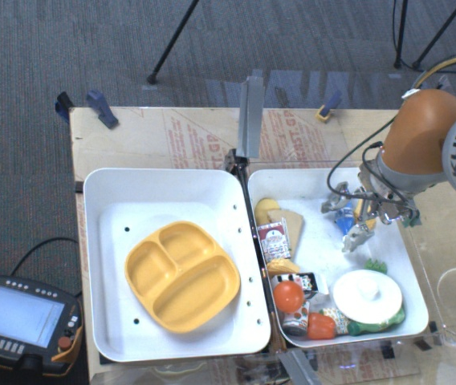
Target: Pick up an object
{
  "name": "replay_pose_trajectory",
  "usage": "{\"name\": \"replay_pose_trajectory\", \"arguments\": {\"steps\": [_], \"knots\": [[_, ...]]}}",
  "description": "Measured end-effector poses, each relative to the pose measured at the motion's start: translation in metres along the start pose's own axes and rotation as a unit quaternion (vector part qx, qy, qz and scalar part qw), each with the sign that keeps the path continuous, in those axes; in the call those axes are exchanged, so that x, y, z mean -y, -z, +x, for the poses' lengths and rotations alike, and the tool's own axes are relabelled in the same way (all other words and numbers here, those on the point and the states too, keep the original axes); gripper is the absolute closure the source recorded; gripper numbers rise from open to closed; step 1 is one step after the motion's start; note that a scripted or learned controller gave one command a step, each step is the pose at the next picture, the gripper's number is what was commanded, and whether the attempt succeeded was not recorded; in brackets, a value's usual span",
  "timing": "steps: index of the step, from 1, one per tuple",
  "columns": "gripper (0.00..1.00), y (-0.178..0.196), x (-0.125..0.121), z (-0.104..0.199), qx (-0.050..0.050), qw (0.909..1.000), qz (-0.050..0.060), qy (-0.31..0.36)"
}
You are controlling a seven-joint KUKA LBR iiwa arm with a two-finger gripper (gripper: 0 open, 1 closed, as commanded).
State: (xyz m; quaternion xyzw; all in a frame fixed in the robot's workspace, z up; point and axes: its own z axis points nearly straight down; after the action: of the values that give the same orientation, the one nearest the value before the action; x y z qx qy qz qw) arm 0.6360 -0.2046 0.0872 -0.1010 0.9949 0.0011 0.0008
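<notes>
My gripper [346,221] hangs over the upper right part of the right bin [315,184], below the orange wrist band [421,139]. Its two fingers [334,205] stand apart, so it is open. A small blue object [344,220] shows in the gap between them; I cannot tell whether they touch it. Lower in the same bin lie a white round lid [367,295], a red ball [288,297], a red-and-white packet [274,241] and a tan wedge [291,223] with a yellow piece [266,209] beside it.
The left bin [107,191] holds a yellow divided plate [181,275]. A green item [376,265] and a red-orange piece [321,326] crowd the right bin's lower end. A grey upright post [250,119] stands behind the bins. A teach pendant [19,319] lies at the lower left.
</notes>
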Motion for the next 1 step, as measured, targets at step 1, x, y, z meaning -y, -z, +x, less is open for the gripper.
{"name": "replay_pose_trajectory", "arguments": {"steps": [1], "knots": [[0.00,-0.0010,-0.0534,-0.0057,-0.001,0.9997,-0.001,-0.024]]}}
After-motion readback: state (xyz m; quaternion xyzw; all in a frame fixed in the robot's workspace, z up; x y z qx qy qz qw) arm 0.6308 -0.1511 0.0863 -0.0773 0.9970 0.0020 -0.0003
